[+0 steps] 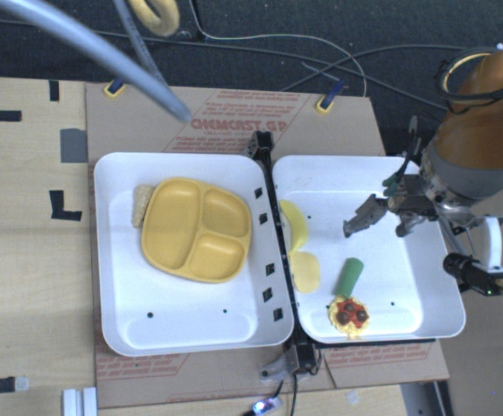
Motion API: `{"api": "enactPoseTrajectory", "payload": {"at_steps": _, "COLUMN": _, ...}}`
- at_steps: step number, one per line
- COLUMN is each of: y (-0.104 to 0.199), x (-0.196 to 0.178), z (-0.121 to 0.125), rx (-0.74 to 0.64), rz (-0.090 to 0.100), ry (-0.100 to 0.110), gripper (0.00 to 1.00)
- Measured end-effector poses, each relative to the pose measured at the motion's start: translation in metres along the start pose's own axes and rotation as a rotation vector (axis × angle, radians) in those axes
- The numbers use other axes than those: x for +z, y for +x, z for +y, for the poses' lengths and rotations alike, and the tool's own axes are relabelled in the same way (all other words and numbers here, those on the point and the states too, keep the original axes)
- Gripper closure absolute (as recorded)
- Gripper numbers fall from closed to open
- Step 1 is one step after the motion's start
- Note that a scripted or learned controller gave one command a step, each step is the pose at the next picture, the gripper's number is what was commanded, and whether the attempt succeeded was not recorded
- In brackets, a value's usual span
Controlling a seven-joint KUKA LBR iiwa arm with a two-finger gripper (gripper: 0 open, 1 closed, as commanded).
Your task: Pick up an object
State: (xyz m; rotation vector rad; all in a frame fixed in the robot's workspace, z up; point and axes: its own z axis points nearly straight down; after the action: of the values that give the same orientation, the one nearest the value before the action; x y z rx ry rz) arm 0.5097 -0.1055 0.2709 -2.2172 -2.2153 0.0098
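In the right bin (425, 319) lie a green cylinder (349, 276), a small round yellow toy with red topping (349, 315), and two pale yellow flat pieces (292, 222) (306, 272) along the left wall. My gripper (380, 224) hangs over the middle of this bin, above and slightly right of the green cylinder. It is open, one dark finger (361, 217) pointing left and the other (405, 225) to its right. Between them I see just the white bin floor.
The left bin (130, 319) holds a yellow divided plate (196, 230) with a tan slice (140, 205) tucked under its left edge. A black divider (273, 232) separates the bins. The arm's grey and orange body (473, 137) stands over the right bin's right side.
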Motion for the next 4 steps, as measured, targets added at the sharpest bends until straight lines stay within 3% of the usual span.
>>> {"api": "enactPoseTrajectory", "payload": {"at_steps": 1, "y": 0.0, "x": -0.004, "z": 0.001, "rx": -0.002, "rz": -0.001, "ry": -0.008, "gripper": 0.0}}
{"api": "enactPoseTrajectory", "payload": {"at_steps": 4, "y": 0.006, "x": 0.165, "z": -0.012, "rx": -0.001, "rz": -0.002, "ry": -0.006, "gripper": 0.0}}
